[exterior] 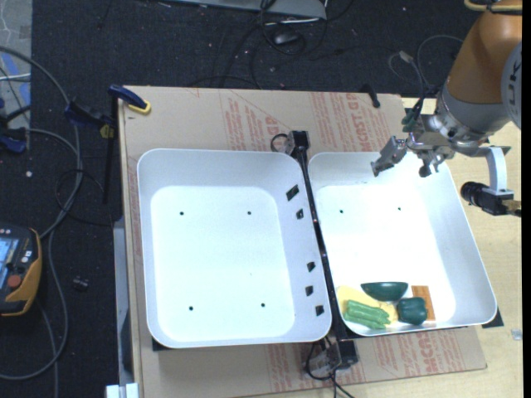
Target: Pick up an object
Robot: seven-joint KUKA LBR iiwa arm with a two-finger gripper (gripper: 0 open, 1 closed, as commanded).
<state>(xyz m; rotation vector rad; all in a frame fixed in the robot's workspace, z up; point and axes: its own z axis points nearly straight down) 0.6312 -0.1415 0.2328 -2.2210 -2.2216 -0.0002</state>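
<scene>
My gripper [406,160] hangs over the far edge of the right bin [390,222], with its two fingers spread open and nothing between them. The objects lie well away from it, in the near corner of that bin: a dark green bowl-shaped piece [385,289], a light green knobbly piece [366,313], a teal green lump [412,310], a flat yellow piece [352,294] and an orange-brown block [422,293]. They crowd together, touching or overlapping each other.
The left bin [220,247] sits beside the right one, joined by a black divider with clips [311,247]. Both rest on a cardboard sheet [207,114]. Cables and a yellow-handled clamp [129,98] lie at the back left.
</scene>
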